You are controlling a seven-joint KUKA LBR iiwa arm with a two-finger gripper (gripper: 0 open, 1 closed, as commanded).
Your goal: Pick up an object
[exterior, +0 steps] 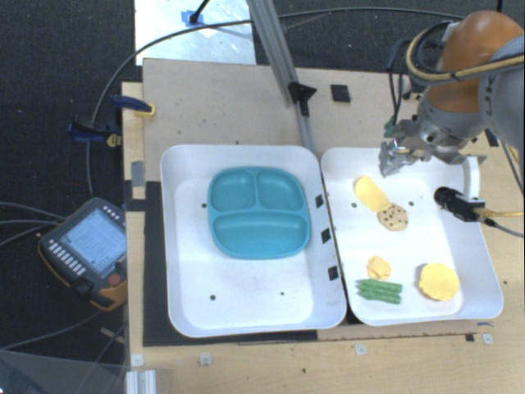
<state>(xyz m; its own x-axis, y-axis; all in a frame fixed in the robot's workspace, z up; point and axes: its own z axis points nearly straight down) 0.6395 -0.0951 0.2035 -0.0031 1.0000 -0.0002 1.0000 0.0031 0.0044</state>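
Observation:
My gripper (392,162) hangs over the far part of the right bin (484,257), with nothing seen between its fingers. Just below and to its left lies a yellow oval piece (371,193). A chocolate-chip cookie (394,217) rests beside that piece. Nearer the front of the same bin lie a small yellow chunk (378,267), green beans (380,290) and a round yellow piece (439,281).
The left bin (184,245) holds a teal divided plate (258,212). A grey pole (275,39) slants over the back of the bench. A small black block (340,93) sits on the bench behind the bins. A teach pendant (86,253) lies at the left.

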